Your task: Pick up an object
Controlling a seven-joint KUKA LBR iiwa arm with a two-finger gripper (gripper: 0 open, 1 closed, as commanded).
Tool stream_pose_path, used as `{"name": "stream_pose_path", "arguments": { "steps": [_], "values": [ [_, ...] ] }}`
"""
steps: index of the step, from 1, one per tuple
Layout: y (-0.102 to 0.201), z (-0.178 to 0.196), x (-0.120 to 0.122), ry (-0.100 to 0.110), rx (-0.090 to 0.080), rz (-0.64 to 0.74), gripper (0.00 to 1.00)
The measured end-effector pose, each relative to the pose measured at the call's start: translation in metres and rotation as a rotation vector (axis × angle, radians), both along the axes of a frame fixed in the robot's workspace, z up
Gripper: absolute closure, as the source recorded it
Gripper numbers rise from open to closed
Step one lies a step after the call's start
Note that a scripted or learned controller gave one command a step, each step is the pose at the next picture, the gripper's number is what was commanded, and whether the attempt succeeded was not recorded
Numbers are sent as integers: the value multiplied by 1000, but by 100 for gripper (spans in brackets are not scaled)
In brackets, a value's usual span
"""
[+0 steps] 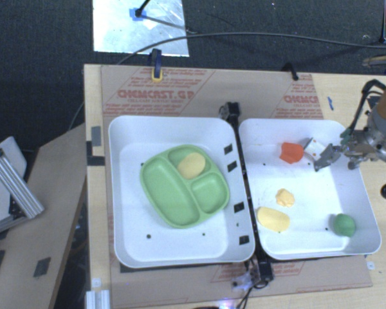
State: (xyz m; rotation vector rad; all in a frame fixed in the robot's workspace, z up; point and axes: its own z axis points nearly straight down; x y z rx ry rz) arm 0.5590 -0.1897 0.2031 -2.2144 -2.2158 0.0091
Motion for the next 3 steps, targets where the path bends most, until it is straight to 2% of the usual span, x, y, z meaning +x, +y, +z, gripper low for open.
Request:
{"name": "stream_pose_path", "arguments": {
  "steps": [1,2,3],
  "values": [
    [0,7,3,-12,-3,3,0],
    [-8,-41,6,-9,-2,1,0],
    [-14,-92,-3,-7,-1,0,0]
  ]
}}
